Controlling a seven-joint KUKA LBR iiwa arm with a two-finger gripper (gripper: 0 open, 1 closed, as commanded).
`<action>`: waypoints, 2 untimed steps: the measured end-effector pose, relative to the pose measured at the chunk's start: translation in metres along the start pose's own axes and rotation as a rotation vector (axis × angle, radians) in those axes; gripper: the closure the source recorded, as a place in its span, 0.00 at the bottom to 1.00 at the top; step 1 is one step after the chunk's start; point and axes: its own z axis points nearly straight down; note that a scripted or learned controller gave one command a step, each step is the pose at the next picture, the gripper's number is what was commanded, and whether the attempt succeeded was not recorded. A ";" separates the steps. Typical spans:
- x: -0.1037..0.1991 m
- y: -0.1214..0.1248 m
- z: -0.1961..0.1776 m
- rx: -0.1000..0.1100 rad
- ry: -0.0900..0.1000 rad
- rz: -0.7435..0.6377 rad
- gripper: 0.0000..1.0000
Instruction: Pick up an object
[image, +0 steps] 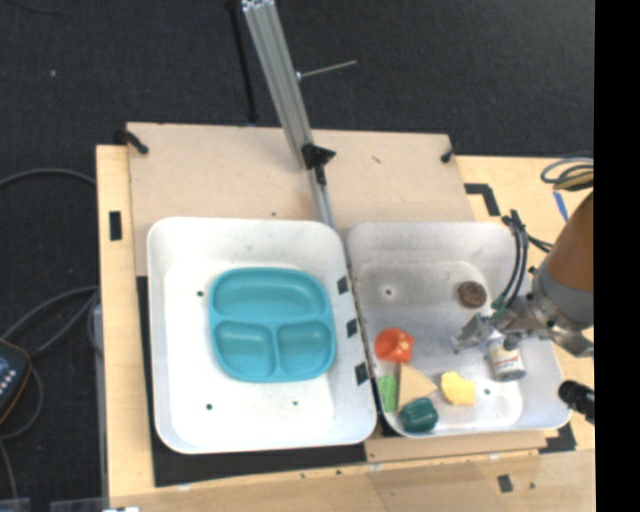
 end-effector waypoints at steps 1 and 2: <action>0.002 0.007 0.060 0.001 0.005 -0.001 0.00; 0.003 0.007 0.066 -0.002 0.004 0.002 0.00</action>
